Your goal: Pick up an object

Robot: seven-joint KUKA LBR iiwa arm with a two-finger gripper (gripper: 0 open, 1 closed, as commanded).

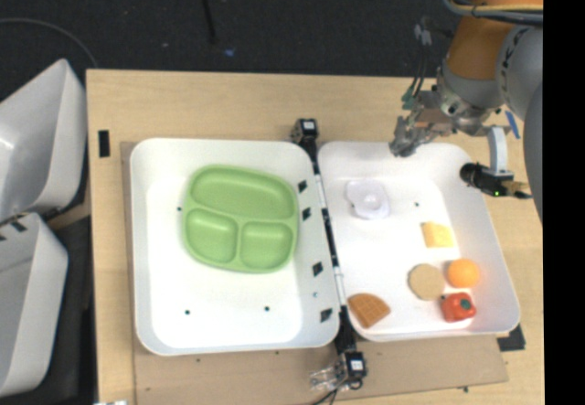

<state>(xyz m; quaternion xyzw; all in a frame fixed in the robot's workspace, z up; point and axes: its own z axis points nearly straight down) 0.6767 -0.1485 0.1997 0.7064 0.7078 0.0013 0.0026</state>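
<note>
The right bin (475, 211) holds a clear round lid or cup (367, 200), a yellow cheese-like square (437, 235), an orange ball (462, 272), a tan round cookie (425, 282), a red tomato-like toy (458, 306) and a brown waffle-like wedge (369, 309). My gripper (403, 145) hangs over the far edge of the right bin, well above and behind the clear lid. Nothing shows between its fingers. The left bin (155, 303) holds a green divided plate (241, 218).
A row of black clips (322, 239) runs down the seam between the two bins. White housings (37, 138) stand off the bench to the left. Bare bin floor lies between the clear lid and the cookie.
</note>
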